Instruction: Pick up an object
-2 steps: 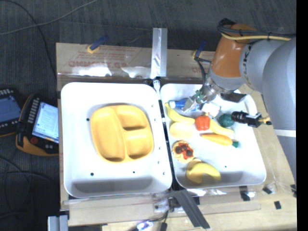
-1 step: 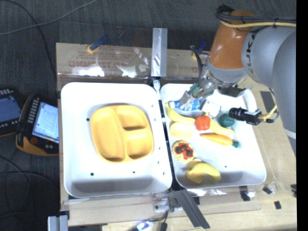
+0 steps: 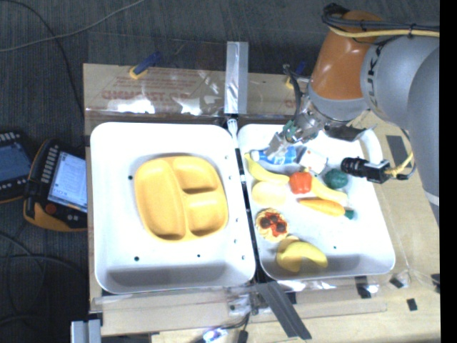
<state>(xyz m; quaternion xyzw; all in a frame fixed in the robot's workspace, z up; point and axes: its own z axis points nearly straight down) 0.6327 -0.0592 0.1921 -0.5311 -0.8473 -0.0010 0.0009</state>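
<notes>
My gripper point(image 3: 291, 136) hangs over the back left part of the right bin point(image 3: 378, 249). Right below its tip lies a small blue and white object point(image 3: 280, 155), touching or nearly touching it. A banana point(image 3: 258, 168) curves beside that object. Further forward lie a red pepper point(image 3: 300, 182), a pale yellow piece point(image 3: 270, 191), a carrot point(image 3: 323, 206), a dark green ball point(image 3: 337, 179), a small pizza slice point(image 3: 272, 223) and a yellow fruit point(image 3: 300, 256).
The left bin point(image 3: 114, 263) holds a yellow divided tray point(image 3: 181, 195). The arm's grey and orange body point(image 3: 357, 63) leans in over the right bin's back edge. A black cylinder point(image 3: 360, 167) sticks out near the right bin's rim. A handheld pendant point(image 3: 53, 184) lies left of the bench.
</notes>
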